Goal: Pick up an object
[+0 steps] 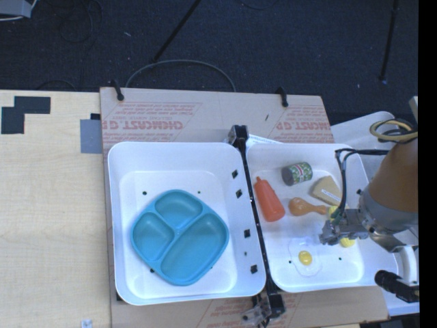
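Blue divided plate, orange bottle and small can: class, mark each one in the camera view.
Blue divided plate (179, 236): camera view, on the central ridge between compartments.
Orange bottle (269, 200): camera view, middle of its body.
Small can (298, 173): camera view, on its green side.

The arm (392, 197) is grey with a broad orange band above the wrist (black cable looping beside it); its claw (336, 232) is dark metal.

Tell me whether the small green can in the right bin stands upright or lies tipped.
Tipped. The small green can lies on its side on the right white bin's floor, long axis horizontal.
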